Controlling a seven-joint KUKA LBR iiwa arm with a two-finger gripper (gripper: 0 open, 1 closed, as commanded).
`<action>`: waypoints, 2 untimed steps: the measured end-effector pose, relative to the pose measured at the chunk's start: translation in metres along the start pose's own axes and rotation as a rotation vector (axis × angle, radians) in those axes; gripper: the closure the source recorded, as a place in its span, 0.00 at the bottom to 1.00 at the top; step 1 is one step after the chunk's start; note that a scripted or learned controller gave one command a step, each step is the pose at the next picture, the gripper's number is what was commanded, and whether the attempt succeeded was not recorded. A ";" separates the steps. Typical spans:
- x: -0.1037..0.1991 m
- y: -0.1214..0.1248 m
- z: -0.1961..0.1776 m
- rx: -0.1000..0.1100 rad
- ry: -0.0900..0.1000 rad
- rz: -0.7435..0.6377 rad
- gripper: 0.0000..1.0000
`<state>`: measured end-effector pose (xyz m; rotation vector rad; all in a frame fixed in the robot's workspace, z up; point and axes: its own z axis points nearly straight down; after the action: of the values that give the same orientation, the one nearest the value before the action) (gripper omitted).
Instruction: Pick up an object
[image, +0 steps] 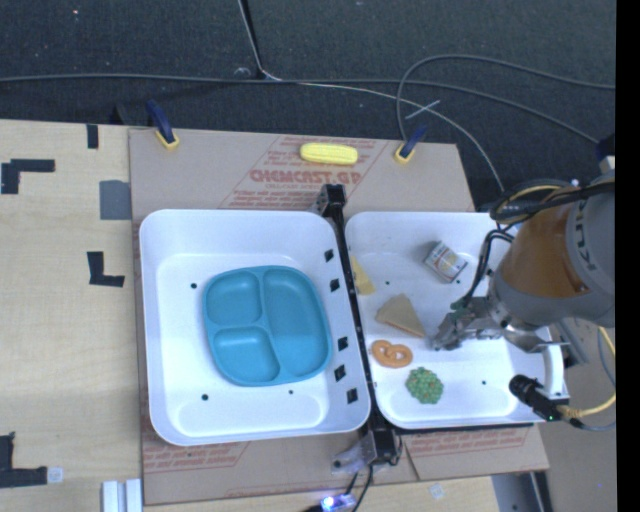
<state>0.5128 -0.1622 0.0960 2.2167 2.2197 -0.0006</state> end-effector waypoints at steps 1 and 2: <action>0.003 0.010 -0.057 -0.001 0.002 -0.001 1.00; 0.008 0.006 -0.102 0.001 0.003 0.000 1.00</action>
<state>0.5183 -0.1535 0.1985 2.2180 2.2217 0.0015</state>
